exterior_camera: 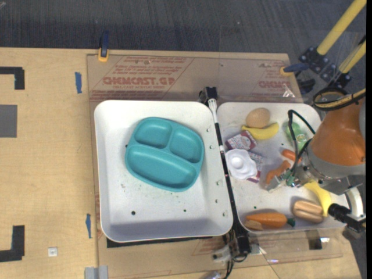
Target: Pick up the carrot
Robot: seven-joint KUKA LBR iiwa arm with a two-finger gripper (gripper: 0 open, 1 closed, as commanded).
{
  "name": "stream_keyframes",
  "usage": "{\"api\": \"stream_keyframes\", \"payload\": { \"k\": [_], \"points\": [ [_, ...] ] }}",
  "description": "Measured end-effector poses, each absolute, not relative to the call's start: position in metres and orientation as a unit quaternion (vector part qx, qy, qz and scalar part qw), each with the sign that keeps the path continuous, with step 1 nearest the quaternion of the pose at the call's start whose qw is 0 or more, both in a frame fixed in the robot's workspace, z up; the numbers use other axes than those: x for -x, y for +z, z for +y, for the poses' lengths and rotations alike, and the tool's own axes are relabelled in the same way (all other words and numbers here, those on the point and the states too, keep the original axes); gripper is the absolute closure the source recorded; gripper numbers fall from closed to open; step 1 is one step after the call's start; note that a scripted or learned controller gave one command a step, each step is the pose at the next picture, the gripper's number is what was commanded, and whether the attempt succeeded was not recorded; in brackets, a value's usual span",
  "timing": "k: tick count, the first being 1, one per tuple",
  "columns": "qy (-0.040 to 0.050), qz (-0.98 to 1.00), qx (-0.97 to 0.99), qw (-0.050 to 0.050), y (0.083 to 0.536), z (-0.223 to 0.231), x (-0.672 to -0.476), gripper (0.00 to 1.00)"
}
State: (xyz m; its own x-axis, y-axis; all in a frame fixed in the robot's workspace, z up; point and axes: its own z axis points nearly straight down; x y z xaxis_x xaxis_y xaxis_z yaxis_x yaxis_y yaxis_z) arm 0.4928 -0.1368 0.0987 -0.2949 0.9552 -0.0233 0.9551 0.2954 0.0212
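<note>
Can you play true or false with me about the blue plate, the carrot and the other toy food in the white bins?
1. The blue plate lies in the left bin. True.
2. The carrot lies on the blue plate. False: it lies in the right bin, near its front edge.
3. A banana lies beside an egg. True.
4. The hot dog is in the left bin. False: it is in the right bin, next to the carrot.
5. The plate has three sections. True.
</note>
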Motion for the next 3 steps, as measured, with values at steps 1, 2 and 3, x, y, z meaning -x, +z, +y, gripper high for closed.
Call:
{"api": "stream_keyframes", "payload": {
  "k": [1, 2, 3],
  "points": [
    [0.0014, 0.805, -0.593, 0.015, 0.098, -0.136, -0.492, 0.00],
    [0.0009, 0.754, -0.657, 0.005, 0.089, -0.143, -0.545, 0.00],
    [0.0093, 0.786, -0.618, -0.017, 0.106, -0.208, -0.573, 0.00]
  ]
}}
